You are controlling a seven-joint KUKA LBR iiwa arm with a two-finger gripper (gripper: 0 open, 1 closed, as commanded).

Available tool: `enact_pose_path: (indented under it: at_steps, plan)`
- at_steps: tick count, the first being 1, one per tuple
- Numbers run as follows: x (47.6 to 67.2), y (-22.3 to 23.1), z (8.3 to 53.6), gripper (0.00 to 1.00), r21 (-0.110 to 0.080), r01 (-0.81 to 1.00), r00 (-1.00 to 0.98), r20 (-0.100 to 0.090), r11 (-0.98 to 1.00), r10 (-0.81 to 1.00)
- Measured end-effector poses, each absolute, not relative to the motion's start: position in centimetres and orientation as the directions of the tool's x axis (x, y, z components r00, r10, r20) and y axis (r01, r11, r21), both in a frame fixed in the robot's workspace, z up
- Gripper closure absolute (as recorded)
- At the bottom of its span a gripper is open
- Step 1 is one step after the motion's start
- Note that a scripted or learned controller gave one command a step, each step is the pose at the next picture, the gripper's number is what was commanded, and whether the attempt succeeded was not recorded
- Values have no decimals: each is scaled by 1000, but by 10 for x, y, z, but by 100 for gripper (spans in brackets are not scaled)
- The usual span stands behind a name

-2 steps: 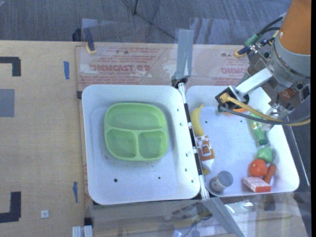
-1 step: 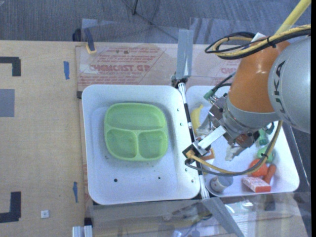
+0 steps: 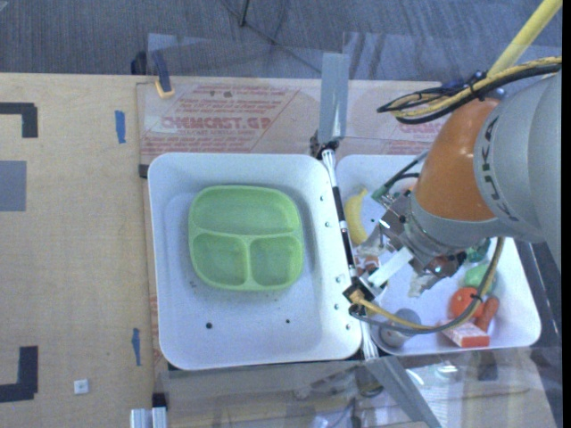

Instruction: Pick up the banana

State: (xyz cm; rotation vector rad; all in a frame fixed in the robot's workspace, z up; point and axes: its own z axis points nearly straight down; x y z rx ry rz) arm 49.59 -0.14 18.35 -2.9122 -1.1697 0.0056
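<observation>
One fixed camera is looking down at a slant on the bench and both bins.

It is sitting high enough that the left bin [image 3: 241,257] with its green divided tray [image 3: 245,237] is lying whole near the middle, while the right bin [image 3: 526,319] is running toward the right edge. The arm [image 3: 500,159] is reaching in from the right and looming large, close under the lens, covering much of that bin. Plywood bench top [image 3: 71,239] is filling the left, and grey floor [image 3: 268,7] is showing along the top.

Two shallow white bins [image 3: 178,266] sit side by side, with one green divided plate [image 3: 245,237] (three compartments). One banana [image 3: 356,216], one orange-red toy [image 3: 466,303].
</observation>
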Motion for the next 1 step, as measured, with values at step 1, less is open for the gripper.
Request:
enact_pose_path:
  at_steps: [1]
  plan:
    - [480, -51, 428, 0, -1, 574, 819, -2, -819, 574]
